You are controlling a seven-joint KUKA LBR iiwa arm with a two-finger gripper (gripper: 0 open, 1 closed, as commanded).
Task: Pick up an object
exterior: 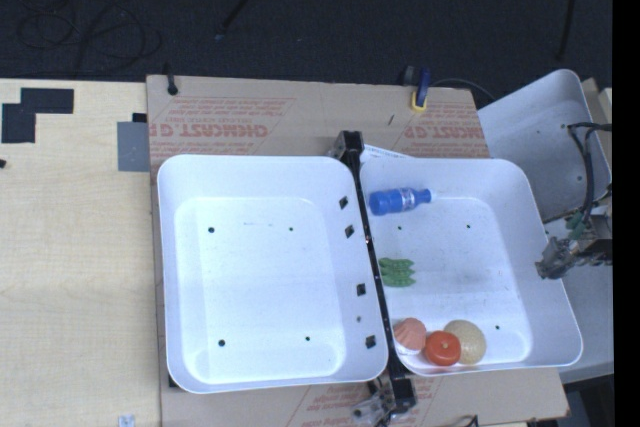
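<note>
The right bin (520, 215) holds a blue bottle (399, 200) lying on its side near the far left corner. A small green object (396, 272) lies by the divider. At the near edge sit a pink object (409, 333), a red round object (442, 348) and a tan round object (466, 339), all close together. The arm's pale grey body (540, 120) comes in at the upper right. My gripper (562, 258) sits low just outside the right bin's right rim, away from all the objects, with nothing seen in it.
The left bin (180, 215) stands beside the right one, with a black divider strip (365, 255) between them. Both rest on a cardboard sheet (260, 120). Cables (585, 175) hang near the gripper at the right edge.
</note>
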